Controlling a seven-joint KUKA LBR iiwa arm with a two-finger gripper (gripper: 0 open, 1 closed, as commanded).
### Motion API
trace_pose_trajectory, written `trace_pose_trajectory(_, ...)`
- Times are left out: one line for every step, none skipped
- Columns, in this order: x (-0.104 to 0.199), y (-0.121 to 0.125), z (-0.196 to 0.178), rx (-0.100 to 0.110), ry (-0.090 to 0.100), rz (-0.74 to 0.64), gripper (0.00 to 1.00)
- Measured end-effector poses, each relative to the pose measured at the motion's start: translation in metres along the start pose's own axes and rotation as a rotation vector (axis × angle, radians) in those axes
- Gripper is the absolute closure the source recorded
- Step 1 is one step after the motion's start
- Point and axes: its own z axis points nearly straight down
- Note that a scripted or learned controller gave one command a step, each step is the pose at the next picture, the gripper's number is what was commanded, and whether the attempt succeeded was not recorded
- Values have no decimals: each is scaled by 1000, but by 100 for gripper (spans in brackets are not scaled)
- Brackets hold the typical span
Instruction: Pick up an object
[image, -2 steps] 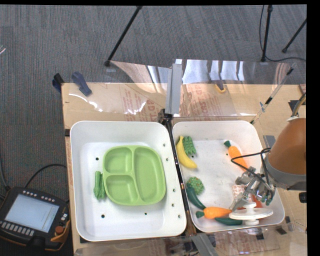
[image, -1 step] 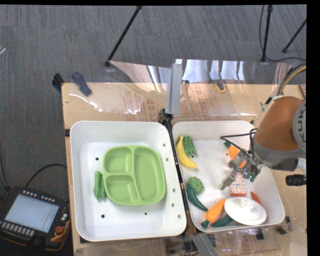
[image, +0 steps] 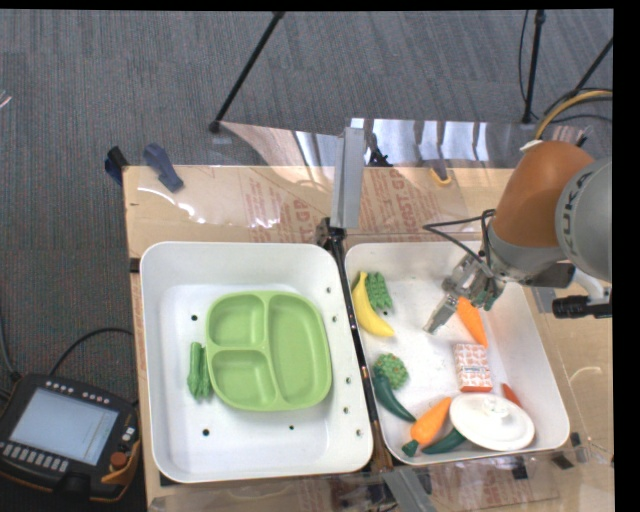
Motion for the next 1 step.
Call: trace_pose_trajectory(36, -47, 1, 2, 2, 23, 0)
